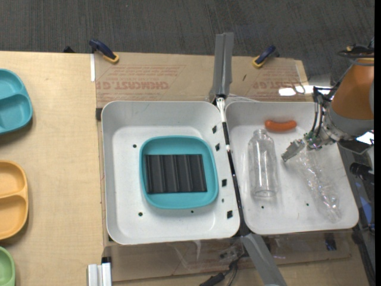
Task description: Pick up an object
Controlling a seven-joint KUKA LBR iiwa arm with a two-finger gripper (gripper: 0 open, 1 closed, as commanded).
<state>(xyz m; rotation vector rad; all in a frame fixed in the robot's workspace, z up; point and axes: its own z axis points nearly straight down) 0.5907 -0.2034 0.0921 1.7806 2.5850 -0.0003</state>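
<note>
While the arm reaches in, step: gripper (296, 150) low in right bin (351, 219), its state unclear.
Object: crumpled clear wrapper (320, 183) just beside it.
Next: probably settle over wrapper, close.

A wooden bench (53, 177) runs under everything, with brown cardboard (161, 79) laid flat beneath the two white bins and printed with reversed lettering. Two clamps, one at the cardboard's far left corner (103, 50) and one further right (264, 56), have blue handles and orange tips. On the bench's left edge sit three divided plates in a column: a teal plate (13, 109) farthest back, an orange plate (12, 200) nearer, and a green plate (5, 268) at the bottom corner.
</note>
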